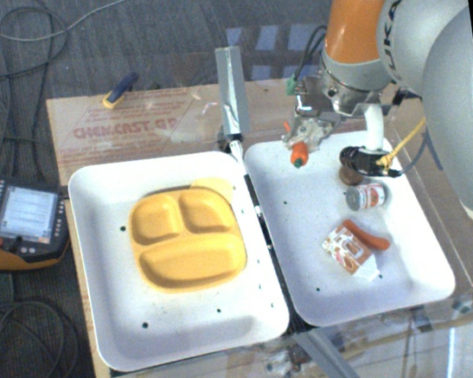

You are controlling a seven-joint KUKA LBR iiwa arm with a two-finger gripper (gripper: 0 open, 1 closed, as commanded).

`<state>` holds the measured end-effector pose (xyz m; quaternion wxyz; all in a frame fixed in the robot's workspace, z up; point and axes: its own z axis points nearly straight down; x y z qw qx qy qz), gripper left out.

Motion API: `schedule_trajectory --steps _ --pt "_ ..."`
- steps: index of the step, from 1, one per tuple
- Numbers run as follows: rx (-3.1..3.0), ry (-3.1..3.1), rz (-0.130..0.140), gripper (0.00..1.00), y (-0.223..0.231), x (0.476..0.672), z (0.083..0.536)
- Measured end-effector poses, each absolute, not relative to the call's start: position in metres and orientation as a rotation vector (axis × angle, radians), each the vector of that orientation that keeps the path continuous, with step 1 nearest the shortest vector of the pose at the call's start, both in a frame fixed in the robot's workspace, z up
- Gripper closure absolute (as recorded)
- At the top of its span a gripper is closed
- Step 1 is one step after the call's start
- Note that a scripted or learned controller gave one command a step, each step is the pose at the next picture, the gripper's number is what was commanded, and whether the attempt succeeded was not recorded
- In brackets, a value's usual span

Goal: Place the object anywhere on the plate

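A yellow plate [187, 238] with three compartments lies in the left bin [117, 331]. My gripper [301, 143] hangs over the far left corner of the right bin [425, 288], close to the divider between the bins. A small orange-red object [299, 156], like a toy carrot, sticks out from between its fingertips, so the gripper is shut on it. The object is lifted above the bin floor, right of the plate and a little farther back.
In the right bin a small can [368, 197] lies on its side, and a red and white packet [348, 251] with a toy sausage [373, 239] on it lies nearer the front. A handheld pendant [16, 223] rests left of the bench.
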<state>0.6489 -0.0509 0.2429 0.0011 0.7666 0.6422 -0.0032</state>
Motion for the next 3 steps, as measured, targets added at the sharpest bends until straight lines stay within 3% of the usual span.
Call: schedule_trajectory --steps 1,2,3 --pt "2.494 1.912 -0.009 1.00 0.016 0.646 0.182" --pt "2.235 2.210 -0.007 1.00 0.077 0.653 0.183" --pt "2.235 2.210 -0.006 0.00 0.077 0.654 0.183"
